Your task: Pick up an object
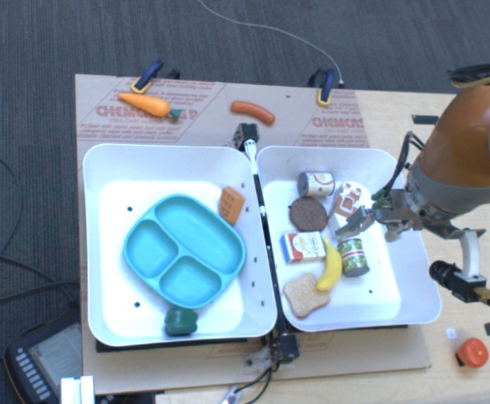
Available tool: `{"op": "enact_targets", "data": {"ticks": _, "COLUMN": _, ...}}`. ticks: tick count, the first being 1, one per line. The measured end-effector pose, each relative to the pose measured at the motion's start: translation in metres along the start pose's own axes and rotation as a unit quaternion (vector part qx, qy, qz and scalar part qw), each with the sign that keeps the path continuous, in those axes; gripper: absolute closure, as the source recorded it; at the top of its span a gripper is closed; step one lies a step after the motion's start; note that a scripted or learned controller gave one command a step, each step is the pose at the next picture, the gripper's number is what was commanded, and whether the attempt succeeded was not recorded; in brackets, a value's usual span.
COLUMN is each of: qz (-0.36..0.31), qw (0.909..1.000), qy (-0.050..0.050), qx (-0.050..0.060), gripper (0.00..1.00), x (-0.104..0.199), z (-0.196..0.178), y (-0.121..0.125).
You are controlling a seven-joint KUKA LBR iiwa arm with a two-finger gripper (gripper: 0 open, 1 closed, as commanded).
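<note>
In the right bin (413, 305), the claw (356, 223) hovers just above the green can (354, 257).

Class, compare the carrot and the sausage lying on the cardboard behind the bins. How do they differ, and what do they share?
The carrot is bright orange with a green tip, while the sausage is a darker reddish orange all over. The carrot tapers to a point; the sausage is rounded at both ends. The carrot lies behind the left bin, the sausage nearer the middle. Both rest on the cardboard, outside the bins.
</note>
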State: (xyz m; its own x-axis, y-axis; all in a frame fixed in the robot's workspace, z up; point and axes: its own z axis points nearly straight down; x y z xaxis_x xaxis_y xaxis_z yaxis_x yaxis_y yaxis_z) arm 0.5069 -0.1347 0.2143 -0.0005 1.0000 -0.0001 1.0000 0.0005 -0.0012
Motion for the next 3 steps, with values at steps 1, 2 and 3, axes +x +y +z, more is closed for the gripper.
{"op": "enact_targets", "data": {"ticks": 1, "qz": 0.001, "qw": 1.0000, "qy": -0.001, "qx": -0.004, "gripper": 0.00, "x": 0.007, "z": 0.118, "y": -0.019}}
{"op": "enact_targets", "data": {"ticks": 2, "qz": 0.002, "qw": 1.0000, "qy": -0.003, "qx": -0.008, "gripper": 0.00, "x": 0.036, "z": 0.124, "y": -0.019}}
{"op": "enact_targets", "data": {"ticks": 3, "qz": 0.002, "qw": 1.0000, "qy": -0.002, "qx": -0.008, "gripper": 1.00, "x": 0.037, "z": 0.114, "y": -0.018}}
